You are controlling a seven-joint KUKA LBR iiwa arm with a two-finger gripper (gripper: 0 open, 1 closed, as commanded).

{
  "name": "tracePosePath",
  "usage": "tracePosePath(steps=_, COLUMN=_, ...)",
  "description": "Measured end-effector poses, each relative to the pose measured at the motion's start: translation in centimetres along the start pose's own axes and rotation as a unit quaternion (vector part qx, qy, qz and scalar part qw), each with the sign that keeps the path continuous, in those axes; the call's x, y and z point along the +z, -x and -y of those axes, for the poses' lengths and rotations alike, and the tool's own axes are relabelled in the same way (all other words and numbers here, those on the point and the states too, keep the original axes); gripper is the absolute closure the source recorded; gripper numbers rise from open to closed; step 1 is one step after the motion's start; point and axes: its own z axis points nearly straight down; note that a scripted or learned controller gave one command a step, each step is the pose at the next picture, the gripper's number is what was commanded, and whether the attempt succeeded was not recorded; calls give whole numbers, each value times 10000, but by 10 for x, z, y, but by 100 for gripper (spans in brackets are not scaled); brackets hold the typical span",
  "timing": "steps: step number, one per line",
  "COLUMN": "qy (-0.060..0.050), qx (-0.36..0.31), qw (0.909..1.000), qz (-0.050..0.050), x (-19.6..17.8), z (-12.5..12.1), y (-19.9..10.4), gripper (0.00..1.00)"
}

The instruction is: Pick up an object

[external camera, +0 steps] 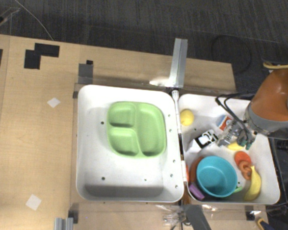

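A grey robot arm with an orange band reaches into the right-hand bin [273,160] of two white bins. Its gripper [233,138] hangs low over a crowded patch, and from this angle I cannot tell how its jaws stand.

Just left of the jaws lies a small black-and-white block [205,139]; farther left, near the divider, sits a yellow ball [186,117]. Right under and just beside the jaws is a small yellow item [236,146], too hidden to name. Nearer the front of the bin are a teal bowl [217,176], an orange piece [244,161] and a banana [253,184]. The left bin holds a green divided tray [135,128].

To grasp well, I judge it should settle on one item, centre the jaws over it, and descend clear of the bowl's rim.
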Motion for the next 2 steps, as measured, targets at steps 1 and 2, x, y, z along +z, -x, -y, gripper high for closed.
tracePosePath(steps=1, qy=-34, qx=884, qw=9960, qz=-90, x=-102, z=-31, y=-25, gripper=100)
tracePosePath(steps=2, qy=-30, qx=846, qw=9964, qz=-74, x=-111, z=-33, y=-23, gripper=100)
